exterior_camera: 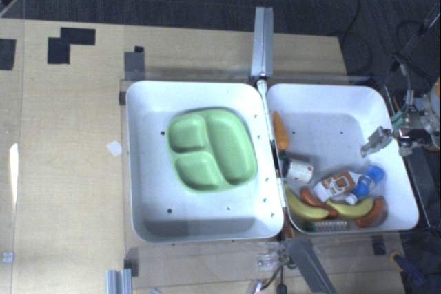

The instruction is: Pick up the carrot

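A pale wooden table (pixel 62 169) stood on dark carpet and carried two white bins side by side. The left bin (pixel 145 217) held a green divided tray (pixel 210 148). The right bin (pixel 344 103) held the carrot (pixel 279 131), lying lengthwise against its left wall beside the divider, with its far end pointing away from the camera.

Near the carrot's near end sat a small white cup (pixel 299 170). Farther toward the near right corner lay a crowd of things: two bananas (pixel 308 208), a white bottle with a blue cap (pixel 362 186) and a small carton (pixel 335 184).

The gripper (pixel 377 140) hung at the bin's right side, reaching in from the right. Whether its fingers were apart or together could not be told at this size. The carrot lay well apart from it, to its left across the bare floor of the bin.

To do the step well, the gripper would likely need to travel left across the bin and come down with the fingers straddling the carrot's narrow width. The wall beside the carrot leaves little room for one finger, so a grasp near the middle, clear of the cup, seems safest.
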### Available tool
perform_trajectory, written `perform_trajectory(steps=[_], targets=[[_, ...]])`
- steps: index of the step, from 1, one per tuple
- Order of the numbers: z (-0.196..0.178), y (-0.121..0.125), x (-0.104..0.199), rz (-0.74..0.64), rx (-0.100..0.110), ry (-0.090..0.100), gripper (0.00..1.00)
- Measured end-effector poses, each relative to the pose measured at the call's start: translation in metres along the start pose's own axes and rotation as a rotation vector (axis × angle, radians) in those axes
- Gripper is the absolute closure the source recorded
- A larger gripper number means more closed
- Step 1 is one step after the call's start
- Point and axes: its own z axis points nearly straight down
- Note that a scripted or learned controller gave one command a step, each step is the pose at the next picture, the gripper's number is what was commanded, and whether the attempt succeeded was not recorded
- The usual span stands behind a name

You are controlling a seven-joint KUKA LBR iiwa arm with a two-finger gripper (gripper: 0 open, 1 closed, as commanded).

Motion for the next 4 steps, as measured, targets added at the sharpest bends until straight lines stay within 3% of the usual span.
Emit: perform_trajectory(steps=[1,2,3,4], targets=[[0.042,0.026,-0.010,-0.246,-0.001,0.000,0.00],[0.075,0.069,0.051,0.049,-0.001,0.000,0.00],[0.009,0.092,0.053,-0.033,-0.003,0.000,0.00],[0.083,0.164,0.093,0.417,0.001,-0.001,0.00]])
